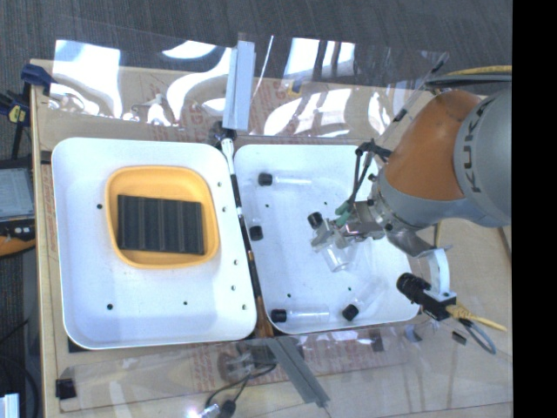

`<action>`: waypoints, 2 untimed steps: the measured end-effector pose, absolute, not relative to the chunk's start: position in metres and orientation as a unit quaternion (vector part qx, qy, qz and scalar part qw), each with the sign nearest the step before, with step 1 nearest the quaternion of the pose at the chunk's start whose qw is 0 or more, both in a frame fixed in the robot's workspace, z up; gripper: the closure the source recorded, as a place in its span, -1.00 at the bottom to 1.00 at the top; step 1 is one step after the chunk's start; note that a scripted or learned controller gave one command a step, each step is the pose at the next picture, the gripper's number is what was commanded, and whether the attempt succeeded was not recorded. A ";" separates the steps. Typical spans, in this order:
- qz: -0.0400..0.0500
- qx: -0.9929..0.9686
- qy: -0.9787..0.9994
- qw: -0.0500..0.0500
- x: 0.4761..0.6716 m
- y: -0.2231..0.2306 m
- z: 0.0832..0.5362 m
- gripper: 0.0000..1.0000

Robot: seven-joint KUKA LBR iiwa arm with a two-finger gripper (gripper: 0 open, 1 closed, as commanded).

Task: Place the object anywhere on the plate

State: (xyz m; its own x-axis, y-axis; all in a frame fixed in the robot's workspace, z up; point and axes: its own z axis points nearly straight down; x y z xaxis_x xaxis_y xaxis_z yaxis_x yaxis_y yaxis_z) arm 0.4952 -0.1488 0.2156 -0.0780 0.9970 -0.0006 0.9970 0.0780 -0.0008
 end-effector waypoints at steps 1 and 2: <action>0.001 -0.644 -0.765 0.002 0.476 -0.124 0.174 1.00; 0.000 -0.606 -0.795 0.001 0.480 -0.083 0.215 1.00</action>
